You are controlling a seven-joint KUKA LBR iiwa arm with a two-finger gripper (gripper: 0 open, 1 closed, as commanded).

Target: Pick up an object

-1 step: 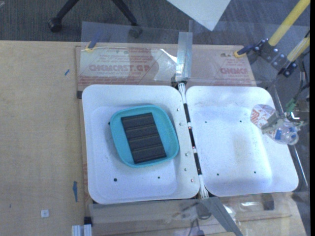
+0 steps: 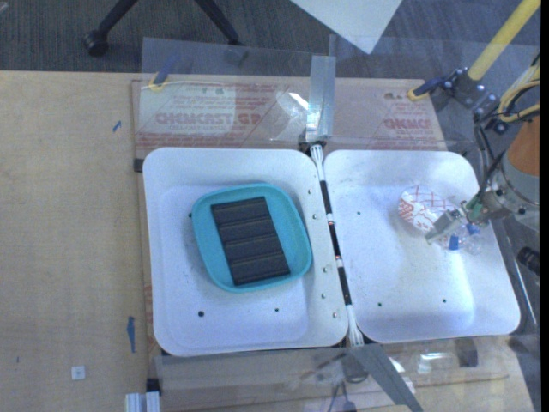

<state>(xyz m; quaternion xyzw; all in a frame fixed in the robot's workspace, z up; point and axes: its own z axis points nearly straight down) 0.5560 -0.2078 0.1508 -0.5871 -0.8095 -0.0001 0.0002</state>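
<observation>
The claw (image 2: 453, 230) is seen low in the right bin (image 2: 403, 303); its state cannot be told. The crumpled wrapper (image 2: 420, 210) lies just left of it.

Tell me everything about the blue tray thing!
The teal tray is a shallow dish with rounded corners, plastic by the look of it. A dark ribbed insert with four strips across it fills its middle. It lies flat, turned a little askew, in the left bin, resting on the bin's floor. Nothing else touches it.
</observation>
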